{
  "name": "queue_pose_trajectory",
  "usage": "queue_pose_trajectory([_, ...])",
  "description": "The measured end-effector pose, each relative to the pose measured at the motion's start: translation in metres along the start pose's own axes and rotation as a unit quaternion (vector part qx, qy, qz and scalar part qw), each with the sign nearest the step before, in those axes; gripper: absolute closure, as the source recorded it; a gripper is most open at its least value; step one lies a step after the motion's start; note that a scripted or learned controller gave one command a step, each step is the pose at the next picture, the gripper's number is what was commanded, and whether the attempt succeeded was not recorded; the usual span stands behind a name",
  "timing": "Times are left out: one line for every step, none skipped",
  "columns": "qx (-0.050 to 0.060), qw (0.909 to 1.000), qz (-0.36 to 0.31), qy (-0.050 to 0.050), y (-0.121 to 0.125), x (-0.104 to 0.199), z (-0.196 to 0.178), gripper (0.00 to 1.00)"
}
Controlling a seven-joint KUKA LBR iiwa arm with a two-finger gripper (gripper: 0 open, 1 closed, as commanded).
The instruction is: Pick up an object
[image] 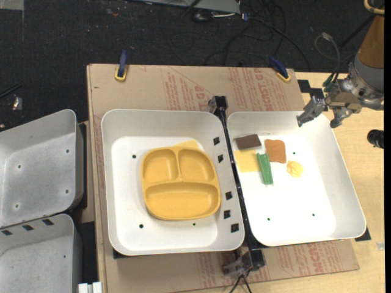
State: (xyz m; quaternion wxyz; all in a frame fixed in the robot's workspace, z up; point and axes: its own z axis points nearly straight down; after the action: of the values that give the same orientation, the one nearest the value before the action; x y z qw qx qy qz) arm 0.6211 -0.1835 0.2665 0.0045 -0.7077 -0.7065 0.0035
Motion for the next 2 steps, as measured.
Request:
queue_pose_trajectory([-0.006, 1.0000, -0.001, -0.001, 0.002, 0.001, -0.007, 0.00])
queue_pose_trajectory([-0.003, 1.0000, 0.000, -0.001, 0.001, -0.002, 0.056, 0.00])
